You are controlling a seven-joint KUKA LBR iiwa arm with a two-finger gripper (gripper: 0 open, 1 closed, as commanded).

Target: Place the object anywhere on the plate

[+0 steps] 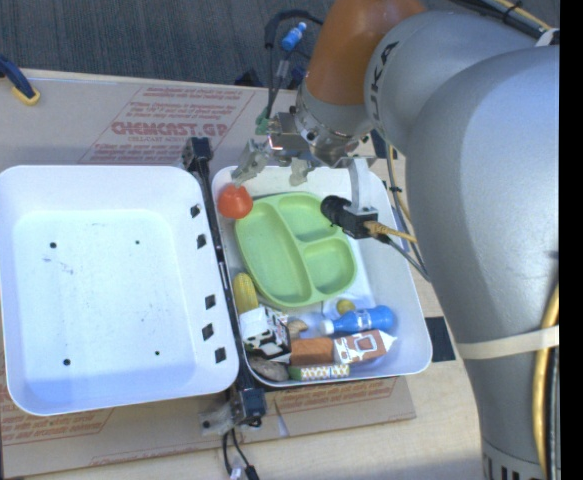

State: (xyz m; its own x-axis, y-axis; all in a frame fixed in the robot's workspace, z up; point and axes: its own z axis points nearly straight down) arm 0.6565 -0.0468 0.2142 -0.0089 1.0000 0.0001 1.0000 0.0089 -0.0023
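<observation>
The gripper [271, 163] hangs spread and empty, at one o'clock from the tomato [235, 202]. Grab it squarely. The green plate [296, 253] lies at four o'clock.

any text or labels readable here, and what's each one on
"CHEMCAST GP", red print on the cardboard sheet under the bins; the smaller red lines around it are too blurred to read.
Dark letters on the grey arm near the orange band: only partly in view, unreadable.
Print on the small carton and the packets beside it in the right bin: too small to read.
</observation>
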